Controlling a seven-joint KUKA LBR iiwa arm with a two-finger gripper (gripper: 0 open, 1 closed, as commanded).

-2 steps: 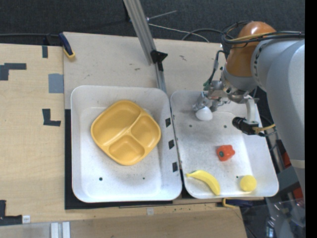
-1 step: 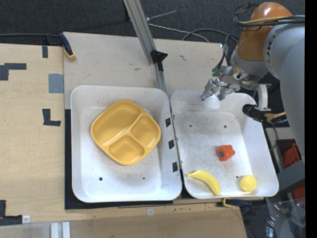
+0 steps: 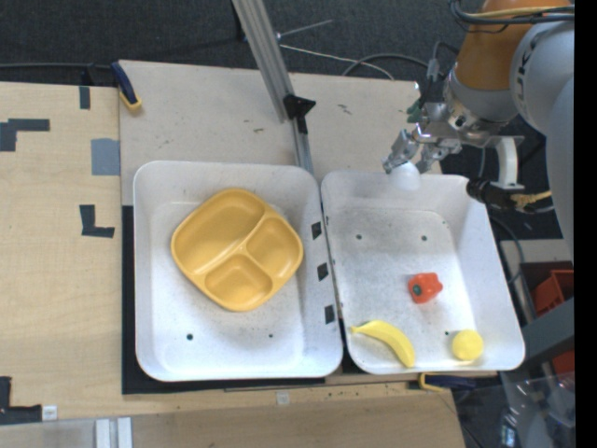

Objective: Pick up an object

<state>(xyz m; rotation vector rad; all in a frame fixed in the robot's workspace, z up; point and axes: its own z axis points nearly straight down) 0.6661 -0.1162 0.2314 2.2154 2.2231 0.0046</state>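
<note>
Right bin: a red pepper, banana and lemon are held loose, spaced apart for picking. Left bin: a yellow divided plate is kept. Gripper: parked above the right bin's far rim, nothing gripped; finger state cannot be told.

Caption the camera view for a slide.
Gripper above right white bin holding red pepper, yellow banana, lemon; yellow divided plate left.

The left bin holds a yellow divided plate near its middle. In the right bin, a red pepper lies right of centre, a banana along the near edge, and a lemon in the near right corner. The gripper hangs over that bin's far edge.
</note>
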